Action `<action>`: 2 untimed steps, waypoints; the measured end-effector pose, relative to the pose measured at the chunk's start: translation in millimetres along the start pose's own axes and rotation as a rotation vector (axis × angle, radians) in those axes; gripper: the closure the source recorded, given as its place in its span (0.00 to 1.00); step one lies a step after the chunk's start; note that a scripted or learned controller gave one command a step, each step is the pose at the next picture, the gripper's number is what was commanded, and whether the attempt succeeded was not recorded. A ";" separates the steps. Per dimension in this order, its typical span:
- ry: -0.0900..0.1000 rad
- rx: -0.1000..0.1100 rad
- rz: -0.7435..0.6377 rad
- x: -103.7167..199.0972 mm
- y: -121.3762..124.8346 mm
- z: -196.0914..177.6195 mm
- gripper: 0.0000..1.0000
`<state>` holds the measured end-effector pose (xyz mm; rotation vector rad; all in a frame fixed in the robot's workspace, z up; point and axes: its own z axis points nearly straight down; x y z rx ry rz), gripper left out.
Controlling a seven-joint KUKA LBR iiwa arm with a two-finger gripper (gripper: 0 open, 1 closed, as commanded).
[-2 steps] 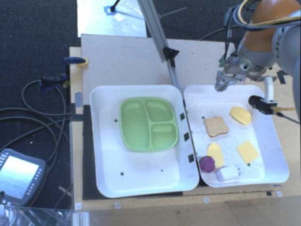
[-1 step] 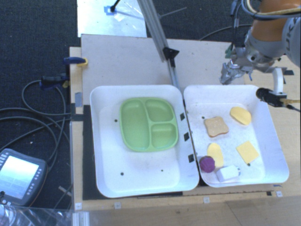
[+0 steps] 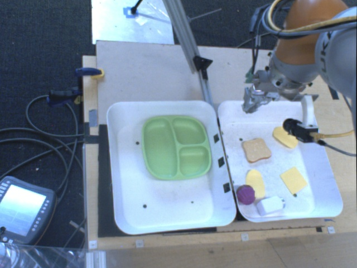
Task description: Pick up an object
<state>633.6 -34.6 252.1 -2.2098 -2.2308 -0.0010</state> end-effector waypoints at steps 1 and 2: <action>0.001 -0.002 -0.001 50.6 -29.8 -3.8 1.00; 0.001 0.002 -0.002 105.0 -61.1 6.2 1.00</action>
